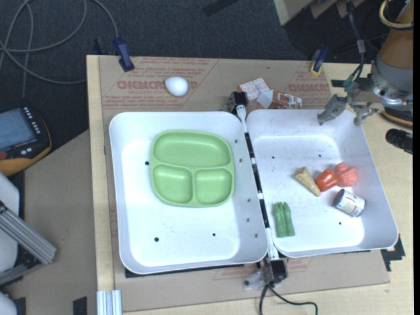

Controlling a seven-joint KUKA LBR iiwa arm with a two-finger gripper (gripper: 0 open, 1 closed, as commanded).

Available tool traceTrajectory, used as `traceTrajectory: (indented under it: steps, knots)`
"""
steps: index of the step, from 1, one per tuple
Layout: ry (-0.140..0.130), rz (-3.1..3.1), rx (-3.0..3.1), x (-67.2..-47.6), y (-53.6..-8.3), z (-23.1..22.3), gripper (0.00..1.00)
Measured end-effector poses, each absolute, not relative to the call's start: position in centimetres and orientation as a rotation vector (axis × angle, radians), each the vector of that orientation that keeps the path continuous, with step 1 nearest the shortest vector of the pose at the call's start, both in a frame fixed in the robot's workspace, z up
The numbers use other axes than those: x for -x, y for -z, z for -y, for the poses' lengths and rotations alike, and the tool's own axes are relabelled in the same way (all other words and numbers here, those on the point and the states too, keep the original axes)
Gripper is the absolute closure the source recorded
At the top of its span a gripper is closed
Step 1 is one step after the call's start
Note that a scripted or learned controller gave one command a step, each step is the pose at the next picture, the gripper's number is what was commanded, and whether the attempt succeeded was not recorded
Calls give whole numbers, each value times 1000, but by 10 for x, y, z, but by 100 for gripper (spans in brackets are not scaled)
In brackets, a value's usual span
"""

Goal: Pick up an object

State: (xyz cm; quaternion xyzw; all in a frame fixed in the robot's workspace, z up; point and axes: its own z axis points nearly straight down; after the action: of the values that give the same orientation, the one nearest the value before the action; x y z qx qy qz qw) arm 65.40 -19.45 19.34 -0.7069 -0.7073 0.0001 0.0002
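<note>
**Gripper open above the right bin's far corner**

The gripper (346, 109) hangs over the far right corner of the right bin (289, 133), its two fingers spread apart with nothing between them. Inside that bin, toward its right side, an orange-red toy (337, 176) lies touching a tan wedge (307, 180) on its left; a small can (349, 203) lies just near-side of the toy. A green vegetable toy (283, 218) rests by the bin's left wall. Left of the right bin, the left bin (131, 195) holds a green divided plate (192, 168).
</note>
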Motion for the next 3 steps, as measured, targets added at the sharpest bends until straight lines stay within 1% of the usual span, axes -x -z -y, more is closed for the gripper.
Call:
traceTrajectory:
  steps: [1, 2, 3]
  knots:
    - [1, 2222, 2220, -602, -85, 211, 0]
    - [3, 2228, 2223, -668, -197, 221, 0]
    - [8, 2219, 2208, -642, -83, 217, 0]
